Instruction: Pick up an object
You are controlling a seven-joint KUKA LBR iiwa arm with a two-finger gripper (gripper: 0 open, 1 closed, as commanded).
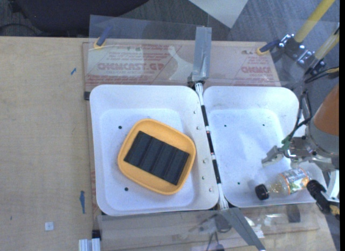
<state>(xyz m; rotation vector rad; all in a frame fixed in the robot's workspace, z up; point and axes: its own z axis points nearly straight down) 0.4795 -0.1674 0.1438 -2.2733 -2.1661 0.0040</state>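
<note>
Clear bottle (284, 184) lies in the right bin (242, 115); gripper (285, 154) just above it, fingers' state unclear; yellow tray (156, 156) left

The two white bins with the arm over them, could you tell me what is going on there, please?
The grey and orange arm's gripper hovers over the right white bin, just above a small clear plastic bottle with a black cap lying on its side. Nothing is lifted. The left white bin holds a yellow tray with a dark ribbed insert.
</note>
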